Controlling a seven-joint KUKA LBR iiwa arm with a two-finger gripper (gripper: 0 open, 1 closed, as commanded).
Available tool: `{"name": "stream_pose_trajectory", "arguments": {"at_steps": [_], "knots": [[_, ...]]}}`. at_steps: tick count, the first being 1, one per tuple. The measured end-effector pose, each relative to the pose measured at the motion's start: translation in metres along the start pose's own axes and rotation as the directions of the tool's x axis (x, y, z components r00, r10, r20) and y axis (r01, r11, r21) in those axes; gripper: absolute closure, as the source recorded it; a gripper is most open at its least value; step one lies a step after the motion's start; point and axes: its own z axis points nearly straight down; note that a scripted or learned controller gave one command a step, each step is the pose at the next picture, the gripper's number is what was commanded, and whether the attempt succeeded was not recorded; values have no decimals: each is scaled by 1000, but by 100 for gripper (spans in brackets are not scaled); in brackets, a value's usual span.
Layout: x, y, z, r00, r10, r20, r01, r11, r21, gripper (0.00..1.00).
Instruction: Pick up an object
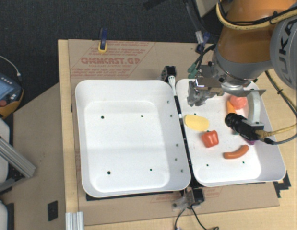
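Note:
My gripper (pixel 196 98) hangs over the back left part of the right bin (pixel 263 169), under the orange wrist band. Just in front of it a yellow oval object (pixel 196 123) lies on the bin floor, a little apart from the gripper. A small red pepper (pixel 210 138) sits next to the yellow one, toward the front. A brown sausage (pixel 235 152) lies further to the front right. A pink and orange object (pixel 237 102) is partly hidden under the wrist. I see nothing held in the gripper.
The left bin (pixel 90 128) adjoins the right one along a black divider strip (pixel 179 123). Both bins rest on a brown board (pixel 114 56) with a blue and yellow clamp (pixel 103 41) at its back edge.

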Motion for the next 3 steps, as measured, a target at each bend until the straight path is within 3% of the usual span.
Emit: {"name": "stream_pose_trajectory", "arguments": {"at_steps": [1,2,3], "knots": [[-31,2,14,1000,9,2,-9,1000,9,100],[23,-3,-27,1000,1,0,-1,1000,0,100],[-12,-54,-39,1000,9,1,-9,1000,9,100]]}}
